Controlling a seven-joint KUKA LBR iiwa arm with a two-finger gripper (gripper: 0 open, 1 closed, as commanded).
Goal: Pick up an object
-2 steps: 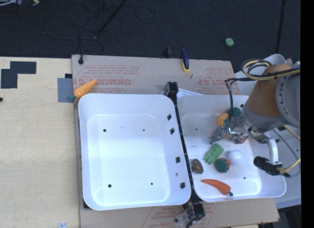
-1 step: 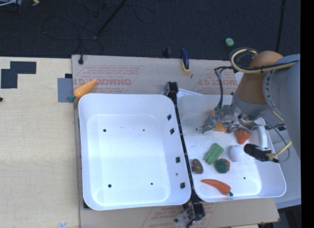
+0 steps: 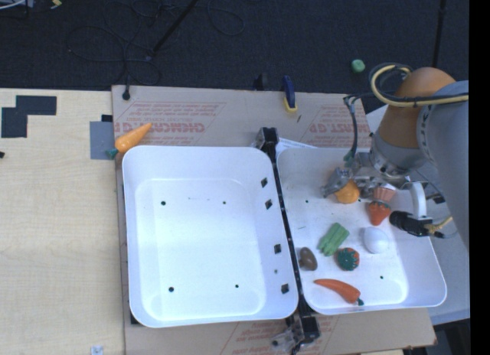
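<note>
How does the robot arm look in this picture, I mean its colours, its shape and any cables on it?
The arm is a thick, rounded grey body with a broad orange band above the wrist. A yellow and black cable loops beside that band. The tool at its end is small, of grey metal, with a thin dark wire rising from it.

1. I see two bins [image 3: 153,164] of glossy, smooth white plastic.
2. They sit on a matt cardboard sheet [image 3: 214,116] with red print.
3. At the frame's left, the bench [image 3: 53,223] looks like pale, smooth wood.
4. The toy pepper [image 3: 338,289] at lower right shines like plastic.
</note>
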